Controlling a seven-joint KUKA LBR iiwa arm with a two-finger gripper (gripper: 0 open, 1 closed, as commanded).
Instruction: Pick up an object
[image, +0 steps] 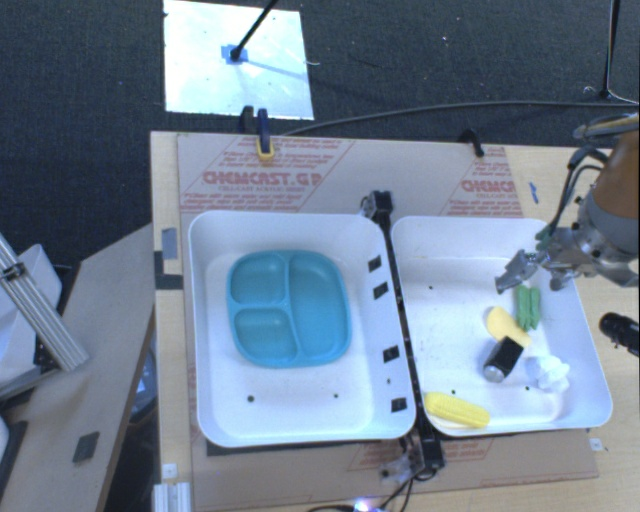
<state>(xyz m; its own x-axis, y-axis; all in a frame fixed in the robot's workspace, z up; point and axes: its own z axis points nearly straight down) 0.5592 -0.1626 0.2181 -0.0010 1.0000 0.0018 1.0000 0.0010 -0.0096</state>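
Over right bin (578, 420) | gripper (522, 268) jaw state indeterminate | risk: green object (527, 306) and yellow piece (506, 324) touching, snagging both.

The arm (612, 215) runs off the right edge.

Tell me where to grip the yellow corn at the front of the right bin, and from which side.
Grip the corn across its middle, coming from above. It lies flat and long, roughly along the right bin's front wall, apart from the other items, so fingers would likely fit on either long side. The gripper is farther back.
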